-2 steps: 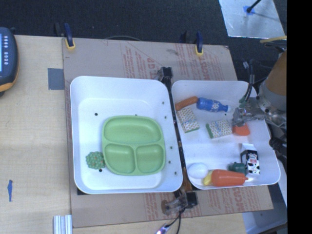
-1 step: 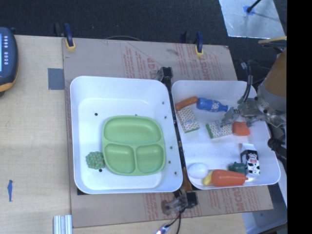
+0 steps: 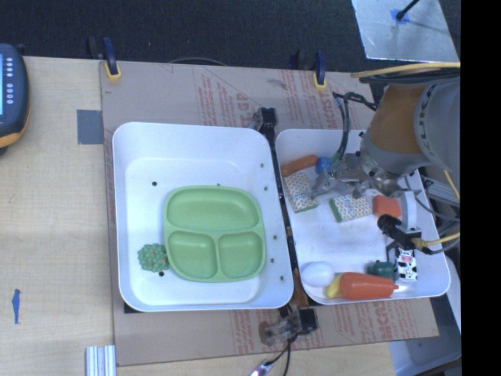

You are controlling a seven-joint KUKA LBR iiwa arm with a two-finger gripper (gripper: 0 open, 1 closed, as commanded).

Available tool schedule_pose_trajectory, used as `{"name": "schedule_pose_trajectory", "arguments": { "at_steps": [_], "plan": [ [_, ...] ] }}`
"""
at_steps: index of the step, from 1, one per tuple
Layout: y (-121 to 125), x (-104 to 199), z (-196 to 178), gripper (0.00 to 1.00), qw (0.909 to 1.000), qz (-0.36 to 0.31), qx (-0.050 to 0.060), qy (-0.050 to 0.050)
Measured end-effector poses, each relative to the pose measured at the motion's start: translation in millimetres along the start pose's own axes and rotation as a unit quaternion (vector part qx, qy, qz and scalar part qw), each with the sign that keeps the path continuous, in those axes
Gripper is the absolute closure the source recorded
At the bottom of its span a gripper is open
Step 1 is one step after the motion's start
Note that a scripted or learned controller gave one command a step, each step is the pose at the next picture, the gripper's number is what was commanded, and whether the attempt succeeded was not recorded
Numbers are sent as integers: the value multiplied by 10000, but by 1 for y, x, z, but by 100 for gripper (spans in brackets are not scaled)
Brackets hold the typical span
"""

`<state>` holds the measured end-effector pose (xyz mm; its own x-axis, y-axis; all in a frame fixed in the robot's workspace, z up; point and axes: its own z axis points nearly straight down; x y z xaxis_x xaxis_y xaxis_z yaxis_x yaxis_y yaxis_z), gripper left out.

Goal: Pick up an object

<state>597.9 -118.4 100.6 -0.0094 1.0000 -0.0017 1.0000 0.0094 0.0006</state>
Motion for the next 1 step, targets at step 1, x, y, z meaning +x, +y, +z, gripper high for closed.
{"name": "schedule_pose_trajectory", "arguments": {
  "at_steps": [1],
  "plan": [
    [56,14,7,0,9999,60,129,4]
  ]
}}
